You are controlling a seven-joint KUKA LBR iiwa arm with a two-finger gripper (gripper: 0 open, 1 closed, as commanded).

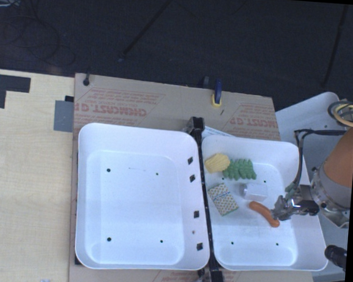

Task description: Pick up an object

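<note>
Approach step: gripper (279,212), finger state can't tell, sits at right end of orange carrot-like toy (263,213) in right bin (304,256); next needs a centred close, then lift.

The arm (346,164) runs off the right edge, so most of it is cut away. The gripper (283,209) is small and blurred. The clear item (255,191) beside the orange piece (264,213) is too faint to identify.
</note>
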